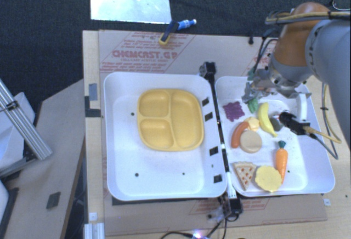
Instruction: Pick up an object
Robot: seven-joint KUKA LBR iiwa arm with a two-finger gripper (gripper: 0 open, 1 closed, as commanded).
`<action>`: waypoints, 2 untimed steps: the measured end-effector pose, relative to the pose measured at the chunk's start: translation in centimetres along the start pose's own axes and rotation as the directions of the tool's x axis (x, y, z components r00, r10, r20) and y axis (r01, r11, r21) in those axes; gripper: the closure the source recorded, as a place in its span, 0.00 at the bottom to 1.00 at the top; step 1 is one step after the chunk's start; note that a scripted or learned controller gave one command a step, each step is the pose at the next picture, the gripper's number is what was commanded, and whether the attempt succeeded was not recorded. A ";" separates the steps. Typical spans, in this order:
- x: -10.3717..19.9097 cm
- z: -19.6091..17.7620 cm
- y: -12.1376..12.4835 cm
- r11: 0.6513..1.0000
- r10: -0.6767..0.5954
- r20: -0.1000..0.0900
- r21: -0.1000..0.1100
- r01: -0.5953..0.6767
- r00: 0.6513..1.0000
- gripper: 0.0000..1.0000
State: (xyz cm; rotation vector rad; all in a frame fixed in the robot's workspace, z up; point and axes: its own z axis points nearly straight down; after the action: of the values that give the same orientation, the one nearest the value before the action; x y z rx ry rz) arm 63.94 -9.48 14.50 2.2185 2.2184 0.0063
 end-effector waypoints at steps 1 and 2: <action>-0.1 -4.4 0.3 1.000 -0.004 0.000 -0.001 0.004 1.000 1.00; -0.1 -8.2 0.5 1.000 -0.005 0.000 -0.001 0.005 1.000 1.00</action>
State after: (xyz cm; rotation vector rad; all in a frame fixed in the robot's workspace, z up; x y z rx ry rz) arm 64.41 -9.54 22.74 2.2129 2.2234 0.0069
